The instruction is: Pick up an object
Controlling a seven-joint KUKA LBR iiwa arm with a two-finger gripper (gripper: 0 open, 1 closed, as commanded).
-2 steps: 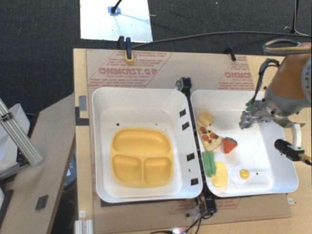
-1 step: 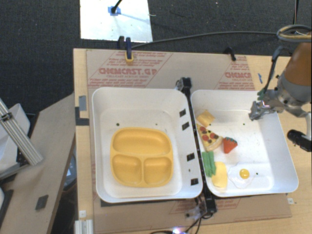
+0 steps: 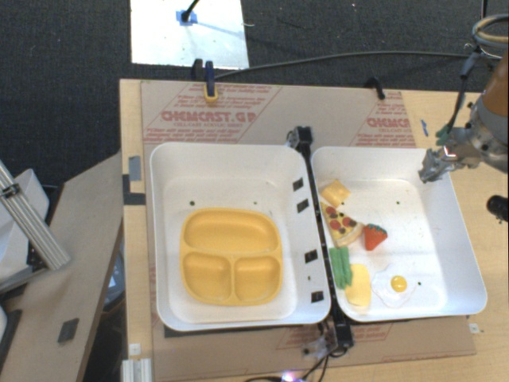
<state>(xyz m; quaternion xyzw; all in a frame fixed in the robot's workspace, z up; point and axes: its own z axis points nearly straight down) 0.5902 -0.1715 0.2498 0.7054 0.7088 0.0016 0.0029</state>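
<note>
Toy foods lie along the left side of the right bin: a yellow cracker-like piece, a pizza slice, a strawberry, a green bean-like piece, a pale yellow slab and a fried egg. My gripper hangs over the bin's far right corner, well away from the foods. Nothing shows between its tips.
The left bin holds a yellow three-compartment plate. A black divider with clips runs between the bins. Cardboard lies under both. A cable crosses the back of the bench. The right half of the right bin is bare.
</note>
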